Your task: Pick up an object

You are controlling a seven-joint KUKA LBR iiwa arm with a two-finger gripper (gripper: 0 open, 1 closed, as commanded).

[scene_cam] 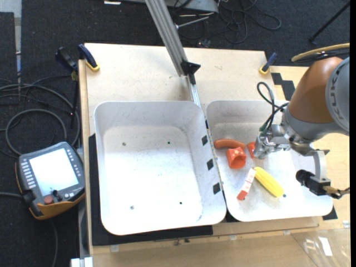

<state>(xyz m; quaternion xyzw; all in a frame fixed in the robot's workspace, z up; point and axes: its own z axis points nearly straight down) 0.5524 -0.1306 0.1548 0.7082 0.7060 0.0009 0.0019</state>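
The right bin point(311, 202) holds several small objects. An orange sausage-shaped piece point(228, 144) lies near its left wall, with an orange cup point(236, 158) just below it. A small red piece point(251, 149) sits to the cup's right. A yellow corn cob point(269, 182) and a white tube with red ends point(246, 184) lie nearer the front. My gripper point(266, 144) hangs low over the middle of this bin, right beside the small red piece. The wrist hides what lies under it.
The left bin point(111, 121) stands beside the right one, their walls touching. A slanted metal rail point(169, 35) runs from the back to the bins' junction. A teach pendant point(50, 177) lies left of the bench. A black sensor point(311, 181) hangs at the arm's side.
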